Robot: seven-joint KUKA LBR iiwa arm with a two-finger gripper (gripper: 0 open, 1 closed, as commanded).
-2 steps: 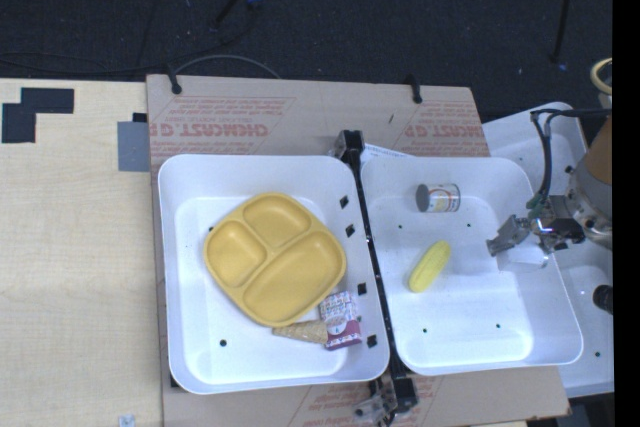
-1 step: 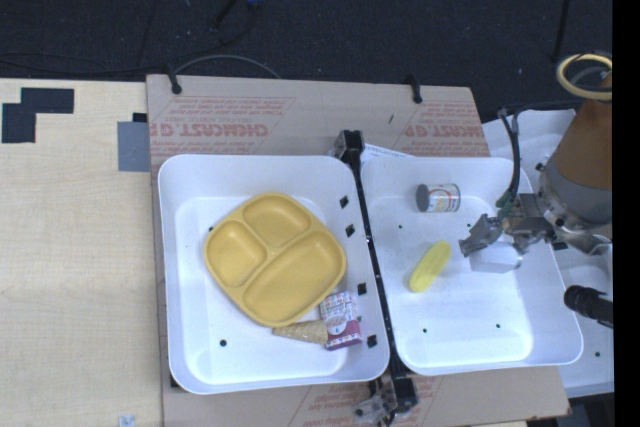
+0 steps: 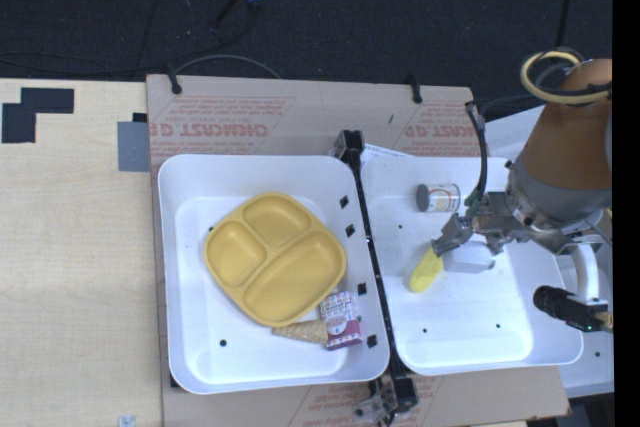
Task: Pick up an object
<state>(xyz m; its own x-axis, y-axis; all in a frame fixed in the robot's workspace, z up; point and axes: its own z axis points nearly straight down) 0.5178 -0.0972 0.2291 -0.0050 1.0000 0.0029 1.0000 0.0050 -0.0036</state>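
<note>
1. Yellow banana (image 3: pixel 424 271) is lying in the right bin (image 3: pixel 500 345), just beside the gripper (image 3: pixel 449 242).
2. Gripper's opening: I cannot tell.
3. Banana is probably handling light and smooth; gripping mid-length looks safest.

My arm (image 3: pixel 570 150) comes in from the right, the orange band broad above the grey wrist, with a yellow loop of cable at its top. The wrist leans down and to the left, low over the right-hand bin. My gripper (image 3: pixel 447 243) sits at the end of it, dark and angled down-left, its tip low near the bin floor. A black cable runs up from the wrist, and a white-and-black fitting hangs off my lower right side.
</note>
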